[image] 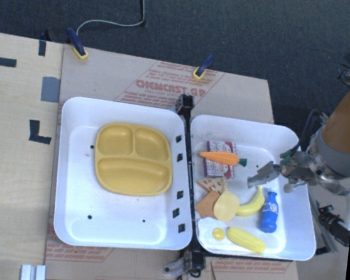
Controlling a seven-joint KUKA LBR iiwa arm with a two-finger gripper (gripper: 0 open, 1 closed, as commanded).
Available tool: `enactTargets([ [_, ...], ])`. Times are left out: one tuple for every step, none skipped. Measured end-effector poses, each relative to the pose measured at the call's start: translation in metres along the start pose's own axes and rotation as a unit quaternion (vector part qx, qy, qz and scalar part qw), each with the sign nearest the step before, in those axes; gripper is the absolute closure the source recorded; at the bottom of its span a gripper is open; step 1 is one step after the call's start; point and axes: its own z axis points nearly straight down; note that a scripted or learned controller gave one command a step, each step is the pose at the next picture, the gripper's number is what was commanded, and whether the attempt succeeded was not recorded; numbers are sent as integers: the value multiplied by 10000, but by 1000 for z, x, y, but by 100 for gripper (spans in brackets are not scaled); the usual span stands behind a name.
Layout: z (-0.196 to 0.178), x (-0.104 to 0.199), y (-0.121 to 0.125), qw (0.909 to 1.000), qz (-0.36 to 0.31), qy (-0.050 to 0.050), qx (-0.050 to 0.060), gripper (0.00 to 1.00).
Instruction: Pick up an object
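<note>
Tool (pixel 271 174) hangs over right bin (pixel 288 245), above banana (pixel 253 203) and just beside blue bottle (pixel 269 212); finger state cannot be told. Carrot (pixel 220 157), corn cob (pixel 246 240) lie nearby. Yellow divided plate (pixel 133 159) sits in left bin (pixel 70 218).

Lab: clamped cardboard (pixel 163 84), toy food bins (pixel 72 155)

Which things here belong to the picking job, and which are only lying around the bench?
For the job:
- hand
- carrot
- banana
- blue bottle
- corn cob
- snack packet
- right bin

Just lying about:
- yellow divided plate in the left bin
- two yellow clamps on the cardboard
- cable
</note>
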Motion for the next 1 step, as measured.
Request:
enactTargets([
  [157, -23, 13, 10000, 6, 3, 2, 0],
])
